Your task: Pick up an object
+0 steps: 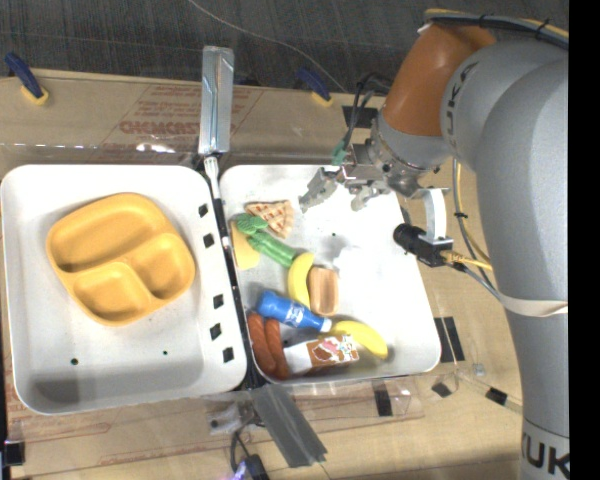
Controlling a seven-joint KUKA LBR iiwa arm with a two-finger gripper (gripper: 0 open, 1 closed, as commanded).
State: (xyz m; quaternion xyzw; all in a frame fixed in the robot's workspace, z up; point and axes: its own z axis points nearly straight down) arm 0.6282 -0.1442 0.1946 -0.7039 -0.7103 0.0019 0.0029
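A two-finger gripper (335, 190) is seen poised above the far end of the right bin (420, 298), its jaws spread wide with nothing between them. No object is held. The candidates are crowded along the bin's left and near sides: a waffle (270, 215), a green vegetable (268, 243), a banana (300, 278), a hot dog (323, 290), a blue bottle (292, 313), a sausage (265, 345) and a small carton (328, 353). A yellow divided plate (120, 258) is left alone in the left bin (20, 368). Trouble is judged likeliest from the clutter: two touching items could be pinched together, or a rounded one could be squeezed out sideways. The flat waffle, nearest the fingers, may simply be slid over.
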